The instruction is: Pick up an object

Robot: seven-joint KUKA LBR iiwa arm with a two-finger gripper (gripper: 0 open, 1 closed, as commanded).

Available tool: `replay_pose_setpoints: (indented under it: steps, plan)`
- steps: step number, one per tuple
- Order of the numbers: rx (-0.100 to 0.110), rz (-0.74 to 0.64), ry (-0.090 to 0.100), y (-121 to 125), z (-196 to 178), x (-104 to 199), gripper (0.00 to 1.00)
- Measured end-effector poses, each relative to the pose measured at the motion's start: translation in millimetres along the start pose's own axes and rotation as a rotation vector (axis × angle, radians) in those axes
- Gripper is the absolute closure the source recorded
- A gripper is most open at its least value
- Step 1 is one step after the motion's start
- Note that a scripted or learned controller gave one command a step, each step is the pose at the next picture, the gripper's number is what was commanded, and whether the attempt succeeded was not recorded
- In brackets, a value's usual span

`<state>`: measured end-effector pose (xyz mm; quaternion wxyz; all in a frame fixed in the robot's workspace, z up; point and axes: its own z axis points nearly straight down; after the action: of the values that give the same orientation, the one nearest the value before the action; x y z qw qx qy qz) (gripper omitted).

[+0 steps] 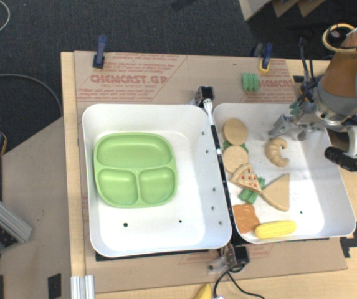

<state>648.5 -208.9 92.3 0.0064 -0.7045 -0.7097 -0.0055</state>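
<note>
Grey two-finger gripper [288, 126] over the right white bin [328, 192], near its 12 o'clock rim; whether it is parted or closed cannot be told, and nothing is seen in its grasp. Tan plastic croissant [278, 151] just at its 6 o'clock. Further toy foods toward 7 o'clock: round beige cookies [235, 131], pizza slice [245, 178], yellow corn cob [275, 229]. Green sectioned plastic plate [135, 169] in the left white bin [147, 232].

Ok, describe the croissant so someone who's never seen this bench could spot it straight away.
Look in the right-hand white bin, the one with the toy food. Near its upper middle, just below the tool, lies the croissant. It is the only curved, crescent-shaped tan piece; its neighbours are flat rounds and wedges.
</note>
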Motion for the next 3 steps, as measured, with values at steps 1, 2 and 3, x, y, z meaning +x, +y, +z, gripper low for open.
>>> replay_pose_setpoints:
  steps: [1, 2, 3]
  plan:
    - [0.001, 0.000, 0.002, 3.0, -4.6, -3.4, 0.00]
    - [-0.006, 0.006, -0.017, -20.3, -8.1, -13.3, 0.00]
    - [-0.019, 0.003, -0.023, -14.3, -4.0, -14.7, 0.00]
